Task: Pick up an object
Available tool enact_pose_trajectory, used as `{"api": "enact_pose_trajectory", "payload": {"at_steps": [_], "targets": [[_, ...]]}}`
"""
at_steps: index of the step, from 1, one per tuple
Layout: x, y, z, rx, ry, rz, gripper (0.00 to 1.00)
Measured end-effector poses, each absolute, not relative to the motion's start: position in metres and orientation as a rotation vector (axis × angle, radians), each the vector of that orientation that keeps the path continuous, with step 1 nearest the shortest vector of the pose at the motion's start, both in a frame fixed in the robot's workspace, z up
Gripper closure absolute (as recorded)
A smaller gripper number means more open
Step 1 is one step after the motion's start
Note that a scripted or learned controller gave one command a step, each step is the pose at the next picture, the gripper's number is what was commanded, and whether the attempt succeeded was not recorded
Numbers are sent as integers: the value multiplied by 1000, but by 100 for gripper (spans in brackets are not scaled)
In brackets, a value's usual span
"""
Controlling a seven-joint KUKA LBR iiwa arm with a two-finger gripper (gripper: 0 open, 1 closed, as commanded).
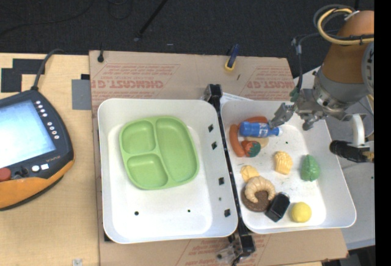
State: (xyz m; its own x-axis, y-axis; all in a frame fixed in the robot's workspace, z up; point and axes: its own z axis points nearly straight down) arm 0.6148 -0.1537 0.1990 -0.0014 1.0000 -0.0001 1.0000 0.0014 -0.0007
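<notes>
Tool [295, 117]: we see it over the right bin's [342, 197] far edge, fingers spread, holding nothing.
Blue bottle [258, 130]: just left of the tool, lying on a sausage [236, 139].
Left bin [113, 210]: we see a green tray [159, 153].

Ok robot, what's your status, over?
Gripper above right bin's far edge, nothing held. Blue bottle nearest, lying across orange carrot. Corn and green toy crowd close.
</notes>
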Motion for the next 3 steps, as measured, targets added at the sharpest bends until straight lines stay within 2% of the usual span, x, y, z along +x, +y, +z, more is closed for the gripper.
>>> {"api": "enact_pose_trajectory", "payload": {"at_steps": [2, 3], "targets": [[616, -142, 85, -2213, -2222, 5, 0], [617, -143, 98, -2216, -2221, 3, 100]]}}
